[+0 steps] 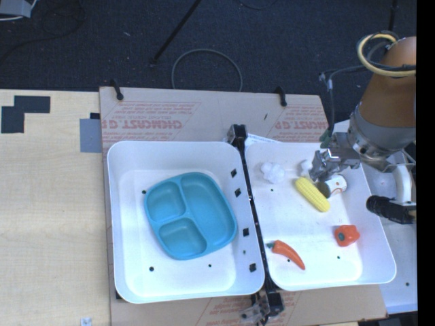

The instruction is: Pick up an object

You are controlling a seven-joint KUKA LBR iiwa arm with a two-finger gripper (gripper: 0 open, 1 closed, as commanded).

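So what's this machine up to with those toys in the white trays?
A robot arm reaches in from the right, and its end effector hangs low over the right bin, right next to a yellow toy corn cob. An orange carrot, a small red-orange piece and a white lump also lie there. The left bin holds a blue divided plate.

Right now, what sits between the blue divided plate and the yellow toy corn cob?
In the camera view, the bins' adjoining rims lie between the blue divided plate and the yellow toy corn cob.
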